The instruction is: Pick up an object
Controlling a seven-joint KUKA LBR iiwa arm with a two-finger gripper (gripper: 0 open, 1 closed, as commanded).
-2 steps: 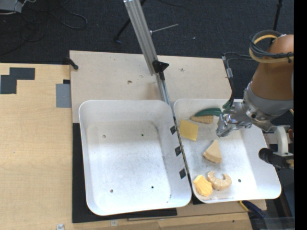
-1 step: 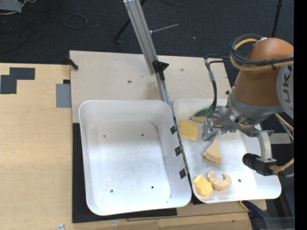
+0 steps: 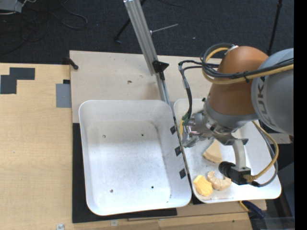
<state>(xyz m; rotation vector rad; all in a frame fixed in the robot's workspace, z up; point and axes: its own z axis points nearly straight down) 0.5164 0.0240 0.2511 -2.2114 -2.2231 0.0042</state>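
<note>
The left bin sits on the worktop. In the right bin the gripper hangs low near the divider; its state I cannot tell. A yellow toy, a cream lump and a pale wedge lie unlifted, so picking remains.

Left bin open; right bin crowded by arm, 3 objects.

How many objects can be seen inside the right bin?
3: a yellow object near the front rim, a cream lumpy object touching it on its right, and a pale wedge behind them. The arm covers the bin's rear, so more may be hidden.
</note>
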